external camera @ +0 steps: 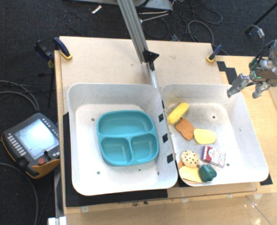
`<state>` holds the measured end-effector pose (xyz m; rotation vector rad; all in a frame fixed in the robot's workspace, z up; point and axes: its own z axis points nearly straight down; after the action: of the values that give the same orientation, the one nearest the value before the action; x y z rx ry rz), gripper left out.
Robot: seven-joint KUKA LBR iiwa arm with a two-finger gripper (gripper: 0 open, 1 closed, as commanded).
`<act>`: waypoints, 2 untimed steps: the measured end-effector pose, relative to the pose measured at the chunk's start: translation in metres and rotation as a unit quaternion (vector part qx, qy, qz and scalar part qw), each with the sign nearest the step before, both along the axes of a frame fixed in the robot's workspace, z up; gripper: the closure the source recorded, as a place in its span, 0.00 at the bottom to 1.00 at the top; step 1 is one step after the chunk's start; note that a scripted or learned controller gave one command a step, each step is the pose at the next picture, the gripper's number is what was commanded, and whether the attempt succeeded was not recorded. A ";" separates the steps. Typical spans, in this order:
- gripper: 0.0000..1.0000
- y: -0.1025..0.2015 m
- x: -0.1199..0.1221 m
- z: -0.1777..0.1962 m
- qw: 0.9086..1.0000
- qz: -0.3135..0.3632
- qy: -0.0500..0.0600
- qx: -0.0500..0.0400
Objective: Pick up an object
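Note:
My gripper (245,90) hangs at the right edge of the view, above the far right rim of the right bin (243,114), its two fingers spread apart with nothing between them. Well to its left and nearer the front, the right bin holds a yellow corn cob (178,112), a brown biscuit (186,128), a yellow slice (205,136), a small red and white carton (213,156), a chocolate chip cookie (190,159), a dark green piece (207,173) and a yellow wedge (190,174).
The left bin (82,125) carries a teal three-compartment tray (127,138). A slanted metal pole (134,25) ends at the wall between the bins. Yellow clamps (63,49) sit at the bench's back corners. A teach pendant (33,144) lies left of the bench.

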<state>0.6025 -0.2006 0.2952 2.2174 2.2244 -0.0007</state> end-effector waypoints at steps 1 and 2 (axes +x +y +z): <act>0.00 0.000 0.000 0.000 1.000 0.000 0.000 0.000; 0.00 -0.001 0.009 -0.057 1.000 -0.001 0.002 0.001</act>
<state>0.6119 -0.2014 0.2379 2.2221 2.2256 -0.0049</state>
